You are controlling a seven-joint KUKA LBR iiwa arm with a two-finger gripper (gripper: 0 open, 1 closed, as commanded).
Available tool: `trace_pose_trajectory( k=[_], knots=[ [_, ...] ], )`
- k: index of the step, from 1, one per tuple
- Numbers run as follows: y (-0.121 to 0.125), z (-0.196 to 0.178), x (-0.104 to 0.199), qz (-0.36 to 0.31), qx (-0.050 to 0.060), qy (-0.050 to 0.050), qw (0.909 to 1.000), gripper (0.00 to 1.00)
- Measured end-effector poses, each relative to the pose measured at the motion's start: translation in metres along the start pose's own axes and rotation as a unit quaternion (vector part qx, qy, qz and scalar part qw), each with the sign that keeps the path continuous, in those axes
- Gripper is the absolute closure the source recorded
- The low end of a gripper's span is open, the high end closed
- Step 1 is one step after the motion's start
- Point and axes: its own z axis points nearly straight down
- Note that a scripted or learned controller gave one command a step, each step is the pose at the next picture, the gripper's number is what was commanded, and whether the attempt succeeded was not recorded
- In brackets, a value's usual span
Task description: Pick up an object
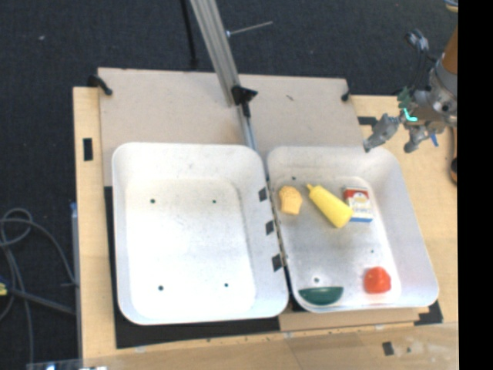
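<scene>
Above right bin's [412,230] far corner, gripper [399,134] hung spread wide, holding nothing; yellow bottle [330,205] lay inside bin.

bench [88,206]: tan wood | on it: 2 white bins, L [131,206] + R [412,237], side by side, touching

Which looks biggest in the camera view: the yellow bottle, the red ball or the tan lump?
1. yellow bottle
2. and 3. red ball and tan lump look about alike, so no ranking.

Arm [445,68] cut off at rt edge.
</scene>
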Motion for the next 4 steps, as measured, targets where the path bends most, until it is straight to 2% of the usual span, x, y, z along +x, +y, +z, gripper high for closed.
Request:
trace_pose_trajectory(
  k=[1, 2, 3, 4],
  knots=[
    [0.0, -0.003, -0.001, -0.001, -0.002, -0.002, 1.0, 0.0],
    [-0.005, 0.059, -0.001, 0.001, 0.001, -0.001, 1.0, 0.0],
    [-0.002, 0.102, -0.004, 0.002, 0.0, -0.001, 1.0, 0.0],
    [0.003, 0.162, -0.008, 0.002, 0.0, -0.001, 1.0, 0.0]
  ],
)
